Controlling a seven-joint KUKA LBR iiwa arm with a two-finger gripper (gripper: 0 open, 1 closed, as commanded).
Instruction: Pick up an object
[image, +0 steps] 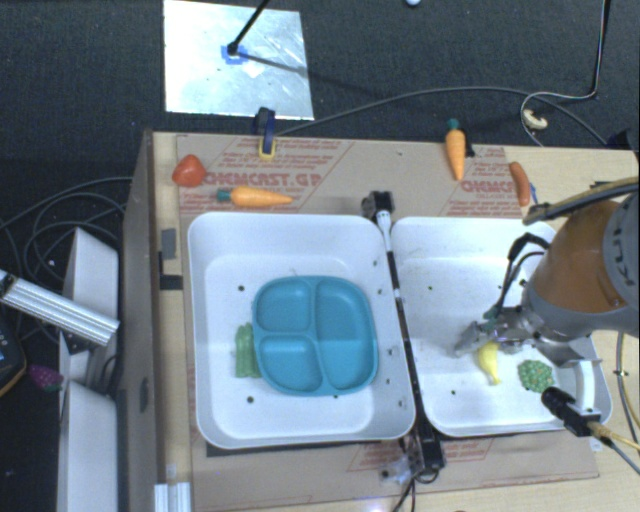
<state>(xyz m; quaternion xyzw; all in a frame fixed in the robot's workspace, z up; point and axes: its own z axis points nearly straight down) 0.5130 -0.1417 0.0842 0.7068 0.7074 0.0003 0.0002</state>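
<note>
1. Arm (590, 270) comes in from the right, cut off by the frame edge; its grey/orange bulk hides part of the right bin (440, 250).
2. Gripper (484, 338) sits low in the right bin, just above a yellow banana-like toy (489, 362). Can't tell whether it touches the toy.
3. Finger state: can't tell, too small & blurred.
4. Green bumpy object (536, 375) lies just right of the yellow toy, near the bin's front-right corner.
5. Left bin (215, 300) holds a blue divided plate (315, 335); a green item (245, 352) pokes out at its left edge, partly hidden.
6. Behind the bins on cardboard: carrots (262, 198) (456, 152), a red-orange piece (189, 171).
</note>
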